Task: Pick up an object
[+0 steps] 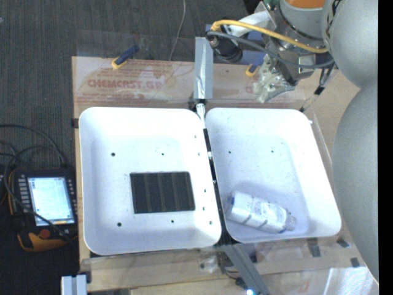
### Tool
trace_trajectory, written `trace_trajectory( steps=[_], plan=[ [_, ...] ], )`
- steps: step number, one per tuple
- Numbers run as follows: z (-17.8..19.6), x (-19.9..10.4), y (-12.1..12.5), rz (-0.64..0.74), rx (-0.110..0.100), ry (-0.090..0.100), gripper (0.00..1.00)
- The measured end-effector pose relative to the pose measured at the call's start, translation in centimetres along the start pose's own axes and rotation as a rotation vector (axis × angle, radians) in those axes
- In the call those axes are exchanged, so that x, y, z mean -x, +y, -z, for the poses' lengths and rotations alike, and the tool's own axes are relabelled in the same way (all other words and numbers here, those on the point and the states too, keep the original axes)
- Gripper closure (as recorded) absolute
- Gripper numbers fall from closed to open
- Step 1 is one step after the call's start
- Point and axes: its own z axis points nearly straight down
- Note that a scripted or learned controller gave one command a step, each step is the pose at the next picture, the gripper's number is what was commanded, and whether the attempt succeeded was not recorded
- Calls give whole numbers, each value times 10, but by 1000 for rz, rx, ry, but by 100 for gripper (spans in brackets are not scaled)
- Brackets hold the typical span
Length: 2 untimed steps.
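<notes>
step: approach, nothing picked | tool (270, 82): high over the right bin's (319, 165) far rim, jaw state can't tell | bottle (259, 212): lying on its side, near front of right bin | left bin: dark flat pad (162, 192) | next: move toward front, drop onto bottle

Two white bins (92, 165), one dark ribbed pad (162, 192), one white bottle (259, 212)

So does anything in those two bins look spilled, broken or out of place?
Nothing stands out. The bottle lies on its side, at a slant, near the front of the right bin, with no spill around it. The dark ridged panel lies flat and square in the left bin. The gripper hangs behind the right bin.
</notes>
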Motion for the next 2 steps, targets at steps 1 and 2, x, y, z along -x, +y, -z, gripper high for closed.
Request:
trace_trajectory(
  steps=[1,2],
  plan=[
    [7,-2,0,1,2,-6,100],
    [-128,-66,-87,48,0,-4,100]
  ],
)
